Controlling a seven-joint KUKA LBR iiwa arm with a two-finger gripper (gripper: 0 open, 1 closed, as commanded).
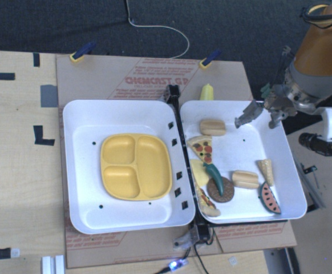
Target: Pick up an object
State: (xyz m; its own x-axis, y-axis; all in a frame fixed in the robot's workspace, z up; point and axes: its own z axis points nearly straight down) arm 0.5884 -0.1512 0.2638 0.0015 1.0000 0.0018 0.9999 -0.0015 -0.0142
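Note:
My gripper [260,119] hovers over the back right corner of the right bin [234,148], open, with nothing between its fingers. Toy food lies below and to its left. A tan bread roll [213,127] is nearest, at the bin's back. A pizza slice [202,147], a green pepper [213,173] and a brown cookie [222,190] run along the left side. A second roll [246,179], a cone [266,170] and a watermelon slice [268,198] lie toward the front right.
The left bin [80,147] holds a yellow divided plate [136,166]. A yellow piece [206,91] sits on the cardboard just behind the right bin. Black clips [178,153] join the bins along their shared wall. A white cable [154,24] loops at the back.

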